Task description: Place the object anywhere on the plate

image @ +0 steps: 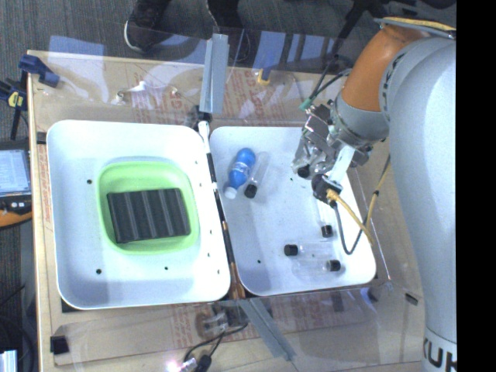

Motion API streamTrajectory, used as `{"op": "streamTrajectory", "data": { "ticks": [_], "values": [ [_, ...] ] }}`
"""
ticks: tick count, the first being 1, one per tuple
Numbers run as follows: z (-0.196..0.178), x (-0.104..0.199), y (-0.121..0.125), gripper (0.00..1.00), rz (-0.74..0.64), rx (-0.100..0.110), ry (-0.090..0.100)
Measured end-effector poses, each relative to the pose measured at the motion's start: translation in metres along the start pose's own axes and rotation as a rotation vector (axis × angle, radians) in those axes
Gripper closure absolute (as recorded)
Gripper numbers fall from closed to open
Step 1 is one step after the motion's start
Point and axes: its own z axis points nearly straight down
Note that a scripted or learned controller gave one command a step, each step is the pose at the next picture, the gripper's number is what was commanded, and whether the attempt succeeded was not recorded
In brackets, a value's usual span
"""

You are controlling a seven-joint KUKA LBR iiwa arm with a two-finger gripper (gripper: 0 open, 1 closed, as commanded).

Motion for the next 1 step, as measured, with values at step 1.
{"op": "streamTrajectory", "data": {
  "ticks": [1],
  "values": [
    [-0.0003, 0.0000, 0.0001, 0.00, 0.000, 0.000, 0.000]
  ]
}}
